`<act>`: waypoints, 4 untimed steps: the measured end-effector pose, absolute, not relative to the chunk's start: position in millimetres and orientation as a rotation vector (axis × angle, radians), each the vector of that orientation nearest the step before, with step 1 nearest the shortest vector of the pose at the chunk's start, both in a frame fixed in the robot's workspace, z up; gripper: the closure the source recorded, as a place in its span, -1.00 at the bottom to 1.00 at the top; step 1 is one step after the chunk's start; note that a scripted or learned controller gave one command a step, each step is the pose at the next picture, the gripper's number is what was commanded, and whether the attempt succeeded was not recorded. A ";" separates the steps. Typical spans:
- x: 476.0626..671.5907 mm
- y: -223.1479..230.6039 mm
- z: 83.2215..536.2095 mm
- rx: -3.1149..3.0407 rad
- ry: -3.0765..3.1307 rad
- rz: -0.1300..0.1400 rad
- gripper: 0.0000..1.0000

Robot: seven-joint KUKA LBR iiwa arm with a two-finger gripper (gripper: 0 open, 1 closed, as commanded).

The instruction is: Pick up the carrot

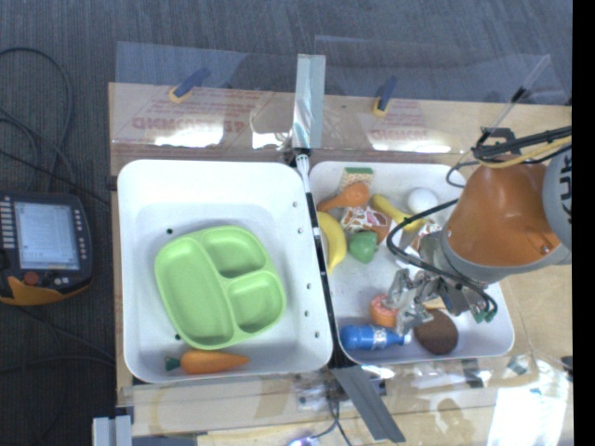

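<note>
Carrot [212,362] lies flat in the left bin [139,212], just below the green divided plate [219,287] and close to that bin's near wall, its green stub pointing left. It is far from the end effector [409,307], which hangs over the right bin [493,342] on the other side of the divider from the green plate. The metal fingers [402,295] point down and to the left among the toys; whether they are spread or closed cannot be told from this angle, and nothing can be seen clamped between them. Just beside them sit a small orange item [383,310], a blue bottle-like toy [370,338] lying on its side, and a brown rounded object [437,333]. Above the end effector rises the orange band [502,216] of the arm, with black cables looping around it. Farther from the green plate's level, toward the back of the right bin, are a banana [333,240], a green piece [363,246], an orange toy [350,195] and a white egg [422,199]. Both bins rest on the table [204,119]. Left of the green plate, off the table, a handheld control pendant [42,244] lies on the floor.
</note>
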State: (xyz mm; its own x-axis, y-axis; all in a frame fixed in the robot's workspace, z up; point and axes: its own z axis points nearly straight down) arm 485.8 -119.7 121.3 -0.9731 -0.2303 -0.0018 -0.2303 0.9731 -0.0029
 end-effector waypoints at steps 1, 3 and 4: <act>502.4 -87.6 184.3 -0.897 3.007 0.001 1.00; 509.2 -89.1 486.2 -1.797 2.568 -0.005 1.00; 505.7 -115.5 480.2 -2.256 2.182 0.004 1.00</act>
State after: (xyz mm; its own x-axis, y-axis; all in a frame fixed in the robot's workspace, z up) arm 505.7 -115.5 480.2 0.0332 -0.9994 -0.0041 -0.9994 -0.0332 -0.0008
